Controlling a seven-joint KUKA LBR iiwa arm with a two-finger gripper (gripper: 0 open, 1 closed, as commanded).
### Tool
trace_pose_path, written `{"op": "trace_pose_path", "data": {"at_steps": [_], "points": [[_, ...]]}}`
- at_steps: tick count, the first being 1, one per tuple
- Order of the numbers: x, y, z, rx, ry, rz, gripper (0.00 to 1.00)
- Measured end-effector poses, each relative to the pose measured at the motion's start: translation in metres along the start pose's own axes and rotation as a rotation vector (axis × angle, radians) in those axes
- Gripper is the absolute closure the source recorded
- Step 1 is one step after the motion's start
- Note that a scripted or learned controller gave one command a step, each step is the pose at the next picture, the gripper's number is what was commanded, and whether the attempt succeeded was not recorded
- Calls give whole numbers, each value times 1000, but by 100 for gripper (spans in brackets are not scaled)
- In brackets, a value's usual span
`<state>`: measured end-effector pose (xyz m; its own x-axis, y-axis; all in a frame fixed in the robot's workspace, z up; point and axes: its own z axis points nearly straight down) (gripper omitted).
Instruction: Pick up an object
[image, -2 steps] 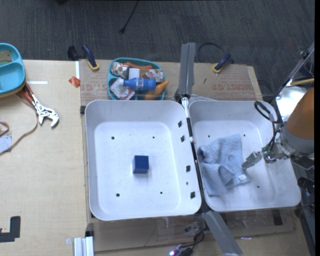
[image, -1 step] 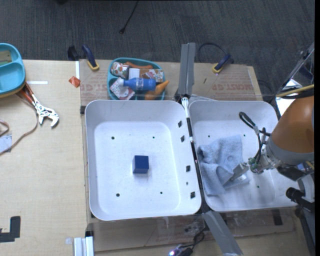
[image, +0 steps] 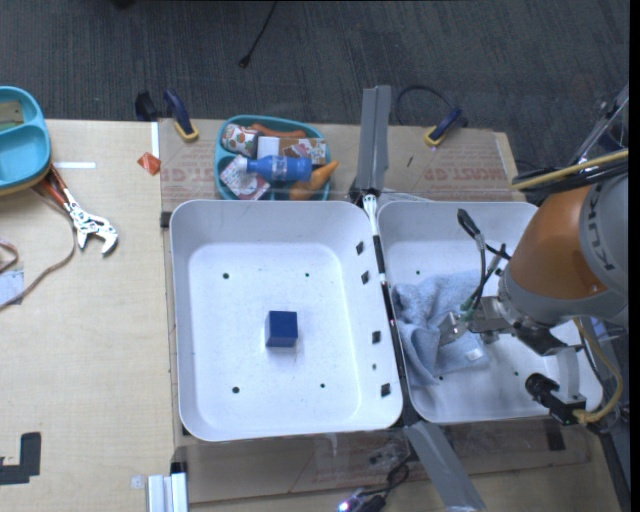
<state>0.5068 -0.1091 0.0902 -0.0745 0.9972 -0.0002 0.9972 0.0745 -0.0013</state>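
Observation:
A small blue cube (image: 282, 328) sits near the middle of the left white bin (image: 200, 250). A crumpled light-blue cloth (image: 428, 310) lies in the left half of the right white bin (image: 440, 225). My gripper (image: 466, 332) is low in the right bin, down on the cloth's right edge. The grey arm with its orange band (image: 555, 245) reaches in from the right above it. The wrist and cables hide the fingertips.
A teal bowl (image: 270, 158) of packets and a blue bottle stands behind the left bin. A wrench (image: 85, 225) and a blue tray (image: 20, 135) lie on the bench at left. Clamps (image: 180, 115) hold the cardboard edge at the back.

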Motion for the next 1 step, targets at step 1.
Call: {"op": "trace_pose_path", "data": {"at_steps": [1], "points": [[6, 75, 0, 1, -1, 99, 0]]}}
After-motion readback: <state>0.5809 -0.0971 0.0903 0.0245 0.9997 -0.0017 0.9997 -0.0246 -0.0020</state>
